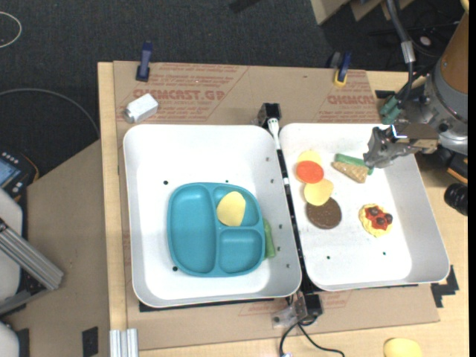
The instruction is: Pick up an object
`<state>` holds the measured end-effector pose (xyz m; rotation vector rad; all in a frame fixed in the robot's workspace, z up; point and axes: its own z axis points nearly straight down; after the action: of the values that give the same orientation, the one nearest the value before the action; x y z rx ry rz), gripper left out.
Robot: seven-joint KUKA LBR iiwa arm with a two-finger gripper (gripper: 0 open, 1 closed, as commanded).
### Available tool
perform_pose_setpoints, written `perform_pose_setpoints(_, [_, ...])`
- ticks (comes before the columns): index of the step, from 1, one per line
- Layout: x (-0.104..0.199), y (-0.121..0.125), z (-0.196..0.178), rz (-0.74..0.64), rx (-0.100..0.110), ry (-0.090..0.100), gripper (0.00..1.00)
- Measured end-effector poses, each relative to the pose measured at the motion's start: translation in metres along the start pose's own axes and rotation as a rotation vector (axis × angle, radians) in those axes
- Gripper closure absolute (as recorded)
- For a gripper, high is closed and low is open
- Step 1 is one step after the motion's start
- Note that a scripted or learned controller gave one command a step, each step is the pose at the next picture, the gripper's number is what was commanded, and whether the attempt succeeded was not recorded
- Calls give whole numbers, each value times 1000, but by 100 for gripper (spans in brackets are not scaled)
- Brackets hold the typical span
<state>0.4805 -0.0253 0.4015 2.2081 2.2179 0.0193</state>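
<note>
A plywood bench (223,95) on dark carpet (111,21) carries two shallow white bins side by side. The left bin (149,155) holds a teal divided tray (195,233) with a pale yellow oval piece (231,209) in its upper right compartment (a thin green strip (269,241) lies along the tray's right edge). The right bin (416,229) holds toy foods: a tan wedge with a green band (351,168) near the upper middle, a brown disc (324,215), a yellow round piece (319,193) overlapping a flat yellow shape (311,158), an orange disc (310,172), and a small yellow piece topped with red (375,219). The grey arm (439,103) enters from the right; its gripper (374,155) sits just at the wedge's right end, and whether its fingers are spread or closed cannot be told.
</note>
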Motion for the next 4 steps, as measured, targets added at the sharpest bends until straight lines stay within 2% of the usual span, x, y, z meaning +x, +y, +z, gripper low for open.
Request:
perform_pose_setpoints(1, [40, 2, -143, -2, -4, 2, 100])
perform_pose_setpoints(2, [41, -1, -32, 6, 27, -1, 100])
perform_pose_setpoints(3, [-10, 0, 55, 10, 25, -1, 100])
perform_pose_setpoints(4, [43, -3, 109, 0, 24, 1, 100])
